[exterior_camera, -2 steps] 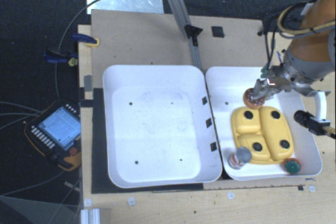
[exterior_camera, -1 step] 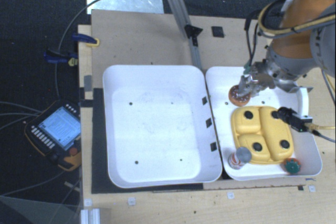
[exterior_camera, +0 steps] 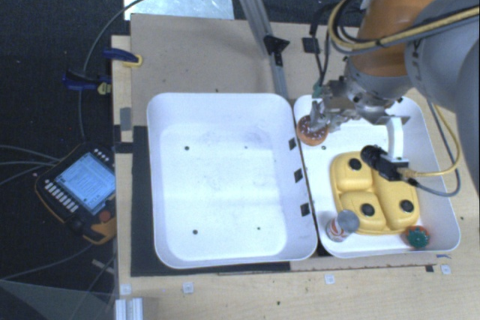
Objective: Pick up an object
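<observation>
Overhead, the camera view shows the grey arm [exterior_camera: 442, 34] reaching in from the right over the far end of the right bin [exterior_camera: 442, 232]. Its gripper [exterior_camera: 318, 121] hangs low in that bin's far left corner, right above a small brown round thing [exterior_camera: 310, 133] that lies on the floor just beside the rim shared by the two bins. Gripper and brown thing overlap from this angle, and I cannot tell whether the gripper is released or clamped, nor whether it touches the piece. Nearer in the same bin sits a lumpy yellow toy [exterior_camera: 373, 195] with black dots on its top. A small grey-capped thing [exterior_camera: 344, 224] lies at the toy's near left side, and a green ball [exterior_camera: 417, 237] rests in the near right corner. The left bin [exterior_camera: 161, 183] shows a few dark specks on its white floor. Off the bench to the left lies a handheld pendant [exterior_camera: 79, 187] with a lit blue screen, and blue clamps [exterior_camera: 120, 56] grip the bench's far left edge.
</observation>
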### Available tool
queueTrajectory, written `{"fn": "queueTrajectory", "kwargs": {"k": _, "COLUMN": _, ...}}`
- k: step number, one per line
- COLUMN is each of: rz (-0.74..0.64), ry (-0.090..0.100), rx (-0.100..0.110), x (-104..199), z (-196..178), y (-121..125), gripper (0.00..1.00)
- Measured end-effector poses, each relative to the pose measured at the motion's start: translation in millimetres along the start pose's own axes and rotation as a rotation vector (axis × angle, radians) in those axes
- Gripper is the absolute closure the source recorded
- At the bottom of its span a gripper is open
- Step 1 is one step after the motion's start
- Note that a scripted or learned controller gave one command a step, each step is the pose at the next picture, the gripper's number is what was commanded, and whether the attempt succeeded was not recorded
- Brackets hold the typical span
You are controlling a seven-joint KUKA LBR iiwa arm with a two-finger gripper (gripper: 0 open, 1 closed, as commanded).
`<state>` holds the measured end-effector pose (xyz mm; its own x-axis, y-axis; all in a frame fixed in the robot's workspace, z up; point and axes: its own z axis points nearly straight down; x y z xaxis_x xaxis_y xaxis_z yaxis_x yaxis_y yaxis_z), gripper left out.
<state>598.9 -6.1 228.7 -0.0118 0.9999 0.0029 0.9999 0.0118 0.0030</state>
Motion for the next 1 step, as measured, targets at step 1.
{"fn": "queueTrajectory", "kwargs": {"k": 1, "rz": 0.002, "ry": -0.001, "rx": 0.003, "x": 53.8, "z": 4.2, "y": -8.7, "gripper": 1.0}}
